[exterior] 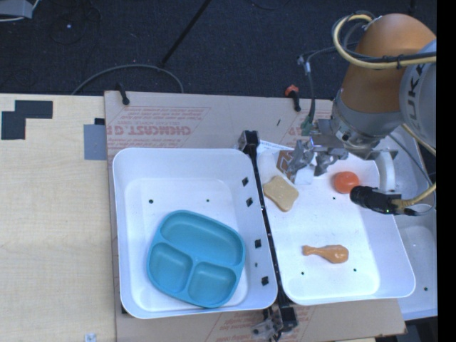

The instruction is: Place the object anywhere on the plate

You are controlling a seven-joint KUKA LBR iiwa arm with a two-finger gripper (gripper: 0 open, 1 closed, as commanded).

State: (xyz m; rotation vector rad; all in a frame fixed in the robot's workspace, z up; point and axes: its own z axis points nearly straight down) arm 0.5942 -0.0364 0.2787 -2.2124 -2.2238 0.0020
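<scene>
A blue plate (194, 256) with three compartments lies in the left bin, toward its front. In the right bin lie a tan slice of bread (281, 192) near the divider, an orange-red round fruit (345, 182) at the right, and a tan chicken drumstick (328, 253) nearer the front. My gripper (308, 160) hangs over the back of the right bin, just behind the bread and left of the round fruit. A brownish and white thing (291, 164) sits right at the gripper; I cannot tell whether it is held.
The two white bins (125, 191) sit side by side with a black clip-lined divider (260, 219) between them. Cables and a black bracket (374, 198) hang off the arm over the right bin's right side. Cardboard lies under the bins.
</scene>
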